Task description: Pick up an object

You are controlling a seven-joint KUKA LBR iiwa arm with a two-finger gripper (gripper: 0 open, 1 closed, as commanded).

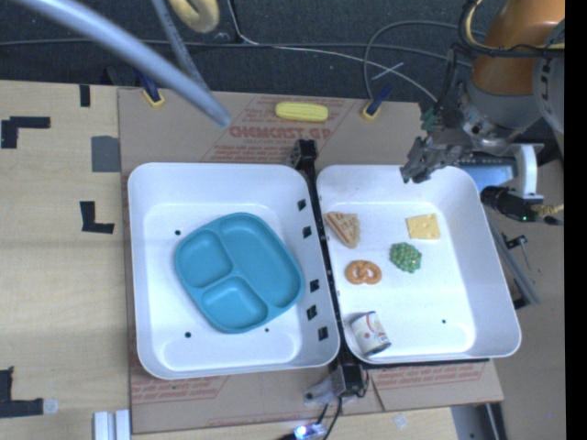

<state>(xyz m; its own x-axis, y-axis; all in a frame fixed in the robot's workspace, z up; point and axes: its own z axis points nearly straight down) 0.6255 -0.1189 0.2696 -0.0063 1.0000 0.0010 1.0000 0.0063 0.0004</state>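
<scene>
Right bin floor lies open toward five o'clock, with food crowded from nine to twelve o'clock.

Grey arm, orange band, dark gripper.

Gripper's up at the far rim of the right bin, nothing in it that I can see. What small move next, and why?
Probably ease the gripper down and toward the cheese slice: it lies nearest, flat and apart from the broccoli and pretzel.
</scene>
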